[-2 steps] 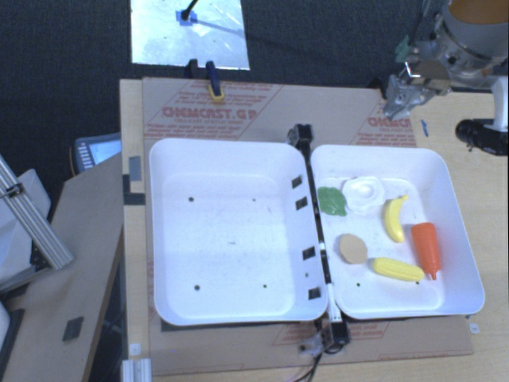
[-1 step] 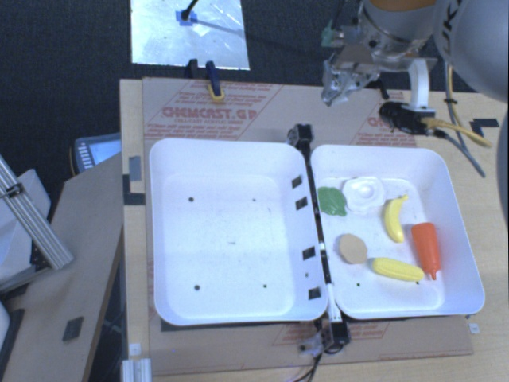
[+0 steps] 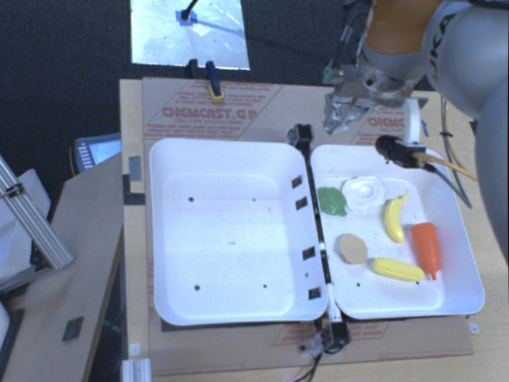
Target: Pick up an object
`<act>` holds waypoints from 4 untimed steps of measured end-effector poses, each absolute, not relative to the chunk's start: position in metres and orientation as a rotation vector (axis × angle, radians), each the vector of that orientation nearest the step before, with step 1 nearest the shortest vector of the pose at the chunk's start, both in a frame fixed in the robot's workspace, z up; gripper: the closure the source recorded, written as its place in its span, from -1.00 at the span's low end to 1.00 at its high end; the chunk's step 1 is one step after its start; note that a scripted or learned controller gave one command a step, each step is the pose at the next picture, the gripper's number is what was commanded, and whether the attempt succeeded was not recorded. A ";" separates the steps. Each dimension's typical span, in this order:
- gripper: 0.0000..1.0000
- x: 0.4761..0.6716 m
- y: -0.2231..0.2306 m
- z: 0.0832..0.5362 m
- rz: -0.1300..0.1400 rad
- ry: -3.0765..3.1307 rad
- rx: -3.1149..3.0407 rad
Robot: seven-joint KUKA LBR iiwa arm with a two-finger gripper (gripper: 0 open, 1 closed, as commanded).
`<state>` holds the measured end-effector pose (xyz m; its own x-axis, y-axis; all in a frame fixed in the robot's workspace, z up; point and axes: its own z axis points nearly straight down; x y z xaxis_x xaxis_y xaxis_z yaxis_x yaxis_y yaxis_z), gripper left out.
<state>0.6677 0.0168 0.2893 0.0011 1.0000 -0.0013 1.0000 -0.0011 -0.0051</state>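
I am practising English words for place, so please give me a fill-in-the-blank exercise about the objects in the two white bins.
1. All the toy foods lie in the ___ shallow white bin.
2. There are ___ yellow plastic bananas.
3. The orange plastic carrot lies to the ___ of both bananas.
4. The green plastic leaf touches the white ___.

Missing words: right; two; right; fried egg
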 end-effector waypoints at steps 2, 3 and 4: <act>1.00 0.664 0.126 0.397 -0.009 -2.233 -2.213; 1.00 0.667 0.112 0.271 0.012 -2.217 -2.219; 1.00 0.663 0.009 0.371 -0.009 -2.221 -2.239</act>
<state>0.6628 0.0090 0.3710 0.0084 1.0000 -0.0044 0.9999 -0.0084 0.0128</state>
